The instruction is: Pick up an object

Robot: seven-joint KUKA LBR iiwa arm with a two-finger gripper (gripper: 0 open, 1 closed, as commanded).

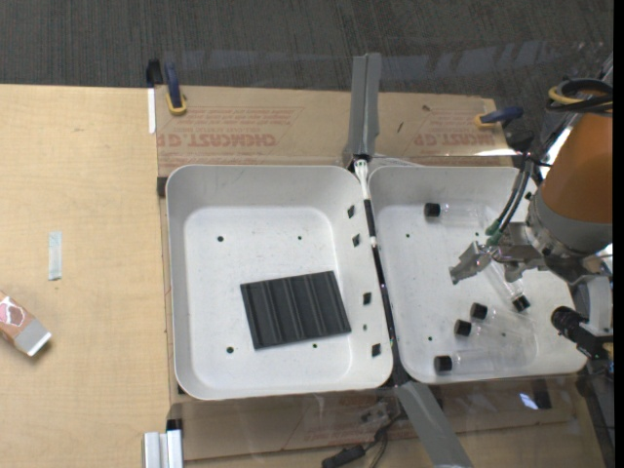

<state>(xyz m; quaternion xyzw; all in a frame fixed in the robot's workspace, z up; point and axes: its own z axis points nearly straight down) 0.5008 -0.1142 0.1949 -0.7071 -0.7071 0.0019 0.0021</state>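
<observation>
A black ribbed rectangular pad (295,308) lies flat in the left bin (195,261). Several small clear vials with black caps are scattered in the right bin (409,261): one at the back (432,209), two near the middle (478,312), one at the front (444,364). My gripper (485,269) hangs over the right side of the right bin. Its fingers are spread apart, with nothing visible between them. Another clear vial (517,298) lies just below and to the right of the fingers.
A grey divider bar (366,105) runs between the bins at the back. Clamps (174,91) hold the cardboard sheet behind the bins. On the wooden bench to the left lie a small tube (21,326) and a thin grey strip (55,255).
</observation>
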